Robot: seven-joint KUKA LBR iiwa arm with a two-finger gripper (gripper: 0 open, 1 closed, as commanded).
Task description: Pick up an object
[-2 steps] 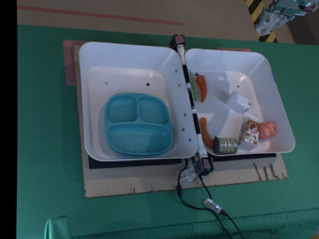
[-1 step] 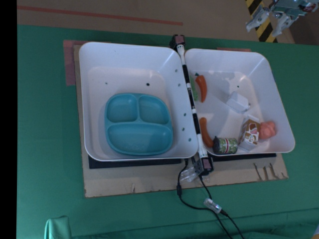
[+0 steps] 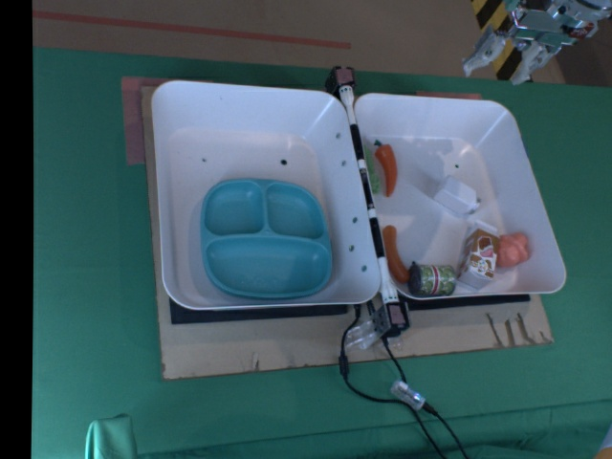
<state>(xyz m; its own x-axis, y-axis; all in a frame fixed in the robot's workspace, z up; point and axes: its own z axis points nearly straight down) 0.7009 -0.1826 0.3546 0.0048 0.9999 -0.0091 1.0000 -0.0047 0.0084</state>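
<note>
The right bin (image 3: 521,142) holds several small objects. A carrot (image 3: 386,168) lies against its left wall, and a white box (image 3: 456,195) sits near the middle. Along the front edge are an orange sausage (image 3: 392,253), a green can (image 3: 432,278) lying on its side, a small carton (image 3: 480,256) and a pink-orange lump (image 3: 514,248). My gripper (image 3: 502,59) hangs above the bench beyond the right bin's far right corner, outside the bin. It is open, with nothing between its fingers.
The left bin (image 3: 182,132) holds a teal divided plate (image 3: 266,239). A black-and-white strip (image 3: 361,180) runs along the divide between the bins. Cables (image 3: 402,390) trail off the cardboard base at the front. Green cloth covers the bench.
</note>
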